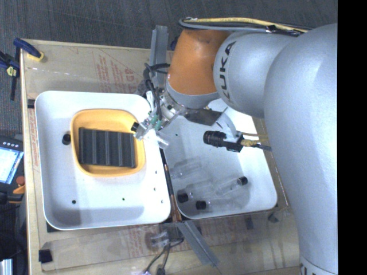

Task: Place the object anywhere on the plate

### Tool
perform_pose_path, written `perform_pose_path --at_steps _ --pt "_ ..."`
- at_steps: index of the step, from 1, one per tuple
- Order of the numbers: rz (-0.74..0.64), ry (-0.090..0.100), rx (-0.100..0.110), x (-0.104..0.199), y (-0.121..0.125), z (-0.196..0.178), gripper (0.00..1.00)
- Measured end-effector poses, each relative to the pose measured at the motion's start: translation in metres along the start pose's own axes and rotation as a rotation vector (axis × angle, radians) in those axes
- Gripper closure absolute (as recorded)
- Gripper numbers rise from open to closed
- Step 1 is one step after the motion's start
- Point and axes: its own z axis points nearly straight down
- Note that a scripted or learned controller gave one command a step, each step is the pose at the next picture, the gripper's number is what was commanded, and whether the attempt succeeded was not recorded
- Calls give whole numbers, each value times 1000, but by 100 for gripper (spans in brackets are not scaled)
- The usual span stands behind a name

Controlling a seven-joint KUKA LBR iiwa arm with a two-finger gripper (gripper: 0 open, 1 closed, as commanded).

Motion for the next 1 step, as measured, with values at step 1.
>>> perform_pose_path --at_steps 1 --pt "0 -1 0 0 0 0 0"
